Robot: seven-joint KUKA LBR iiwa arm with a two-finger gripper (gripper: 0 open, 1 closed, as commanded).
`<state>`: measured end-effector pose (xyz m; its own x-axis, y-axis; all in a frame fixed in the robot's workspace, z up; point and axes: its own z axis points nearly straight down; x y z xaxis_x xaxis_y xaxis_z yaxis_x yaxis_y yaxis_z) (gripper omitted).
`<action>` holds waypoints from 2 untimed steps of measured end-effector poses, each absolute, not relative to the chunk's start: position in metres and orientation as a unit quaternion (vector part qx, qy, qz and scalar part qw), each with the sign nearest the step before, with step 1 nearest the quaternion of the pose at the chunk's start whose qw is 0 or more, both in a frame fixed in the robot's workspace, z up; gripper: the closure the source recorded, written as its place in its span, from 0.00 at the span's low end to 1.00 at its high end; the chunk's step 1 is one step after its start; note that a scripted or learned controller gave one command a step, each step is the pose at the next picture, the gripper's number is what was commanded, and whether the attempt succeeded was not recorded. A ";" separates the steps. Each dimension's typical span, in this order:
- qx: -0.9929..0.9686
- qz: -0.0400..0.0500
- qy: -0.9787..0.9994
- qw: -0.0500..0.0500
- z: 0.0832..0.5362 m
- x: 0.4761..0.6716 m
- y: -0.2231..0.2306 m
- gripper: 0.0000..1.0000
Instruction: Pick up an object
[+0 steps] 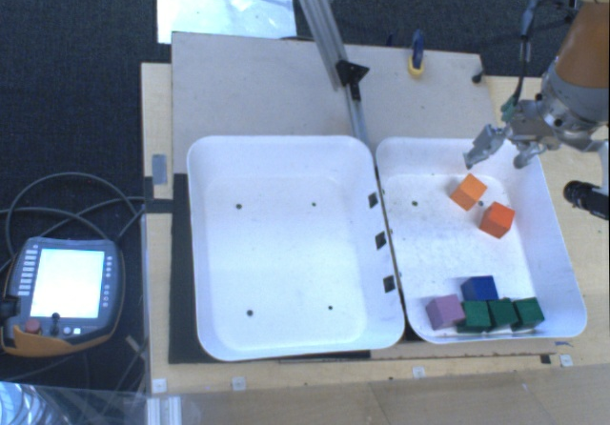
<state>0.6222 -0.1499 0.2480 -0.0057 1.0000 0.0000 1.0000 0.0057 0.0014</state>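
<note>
In the right bin (548,223) lie two orange blocks: a lighter one (469,192) and a darker one (497,219) just beside it. At the bin's front edge sits a cluster: a purple block (443,311), a blue block (479,289) and two green blocks (476,315) (525,313). My gripper (505,150) hangs above the bin's back right part, up and to the right of the lighter orange block. Its two fingers are spread apart with nothing between them.
The left bin (205,223) stands beside the right one, with a row of black clips (379,239) along the shared wall. A slanted metal pole (319,13) rises behind the bins. A teach pendant (62,294) lies at the far left off the bench.
</note>
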 end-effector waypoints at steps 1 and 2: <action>0.705 0.000 0.709 0.001 0.248 0.622 -0.150 0.00; 0.706 -0.001 0.708 -0.001 0.199 0.612 -0.148 0.00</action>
<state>0.6123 -0.1479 0.1992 -0.0019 1.0000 0.0002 1.0000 0.0019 -0.0032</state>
